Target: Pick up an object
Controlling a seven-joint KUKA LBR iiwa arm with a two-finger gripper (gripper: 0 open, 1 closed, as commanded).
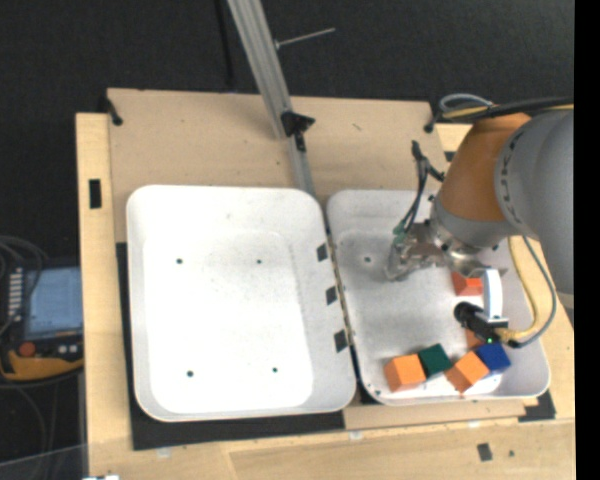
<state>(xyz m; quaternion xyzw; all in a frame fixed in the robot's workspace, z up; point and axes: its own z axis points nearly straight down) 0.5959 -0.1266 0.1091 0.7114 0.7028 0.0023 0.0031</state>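
Hanging over the right bin point(365, 218), near its middle: the gripper point(408, 264), on the grey arm point(500, 193) with its orange band point(470, 173). Hard to tell if gripping or let go. Nothing seen in its grasp. Lying well below it, along the bin's near edge: an orange block point(405, 371), touching a green block point(435, 359). Sitting just right of those: another orange block point(469, 370) against a blue block point(494, 358). Peeking out by the arm: a red block point(467, 284).
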